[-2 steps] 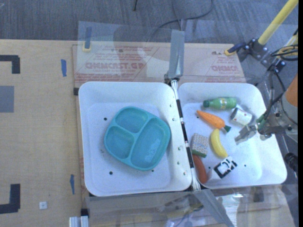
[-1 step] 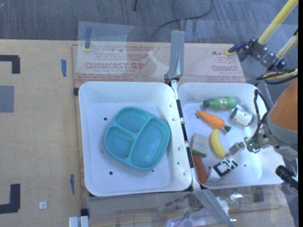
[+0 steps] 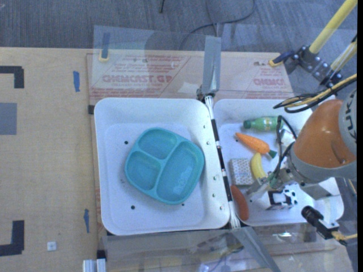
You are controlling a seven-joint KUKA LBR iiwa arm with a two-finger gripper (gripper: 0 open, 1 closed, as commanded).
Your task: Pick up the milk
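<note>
While the gripper (image 3: 271, 184) hangs low in the right bin (image 3: 227, 113), the milk (image 3: 282, 198), a small black-and-white carton, sits just under it. I cannot tell how wide it is open or if it has hold of the carton. The banana (image 3: 258, 165) lies just beside.

The arm's gripper (image 3: 276, 181) hangs low in the right bin (image 3: 227, 113), right over the black-and-white milk carton (image 3: 283, 198). Banana (image 3: 258, 165) and carrot (image 3: 252, 143) sit just beside; a teal plate (image 3: 164, 165) fills the left bin (image 3: 108, 152).
</note>
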